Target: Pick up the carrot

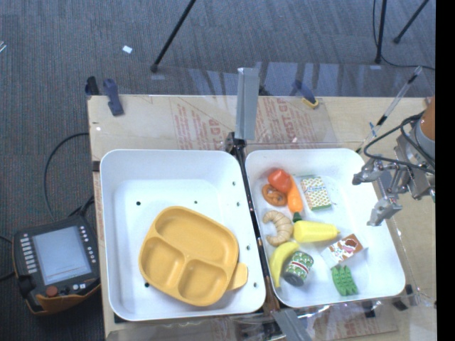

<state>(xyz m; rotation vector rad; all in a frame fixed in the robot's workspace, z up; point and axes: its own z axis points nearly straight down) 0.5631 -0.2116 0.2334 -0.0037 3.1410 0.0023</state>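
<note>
Camera view: two white bins on bench. Left bin (121,190) holds yellow compartment tray (188,254). Right bin (370,169) holds toy food clutter. Gripper (384,208) at right bin's right side, above bare floor, well apart from carrot; fingers look parted, nothing between them, though view is small here. Carrot (294,195) at upper left of right bin, lying beside red tomato (279,179), pretzel (274,195), croissant (279,225). Likely light, stiff, smooth plastic; best pinched across mid-body, short axis.
</note>
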